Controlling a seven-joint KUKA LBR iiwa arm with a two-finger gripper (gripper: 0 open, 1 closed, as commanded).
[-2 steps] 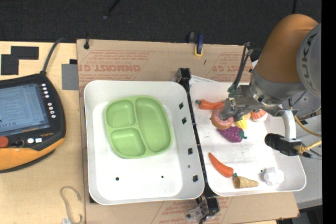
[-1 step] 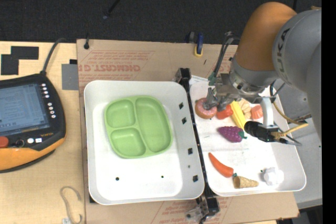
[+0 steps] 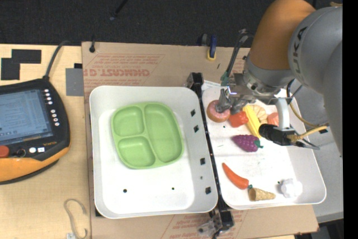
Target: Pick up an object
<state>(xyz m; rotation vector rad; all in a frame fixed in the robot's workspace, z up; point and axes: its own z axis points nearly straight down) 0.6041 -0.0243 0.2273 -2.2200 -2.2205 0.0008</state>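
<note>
My gripper [image 3: 228, 102] hangs low over the top left corner of the right bin [image 3: 313, 176], right at a pink-frosted donut [image 3: 215, 113]. It touches or nearly touches the donut's right side. Just to its right lie a red toy [image 3: 239, 118], a yellow corn-like piece [image 3: 253, 120] and a salmon piece [image 3: 272, 118]. Purple grapes [image 3: 245, 143] sit a little lower. Nearer the front are a red chili pepper [image 3: 236, 176], an ice-cream cone [image 3: 260, 194] and a white crumpled item [image 3: 288, 187]. The arm's grey body and orange band cover the bin's upper right.
The left bin [image 3: 103, 187] holds a green divided plate [image 3: 147, 134]. A black divider with clips [image 3: 202, 137] runs between the bins. A teach pendant [image 3: 28, 120] lies on the bench at far left. A blue clamp [image 3: 212, 47] stands behind the bins.
</note>
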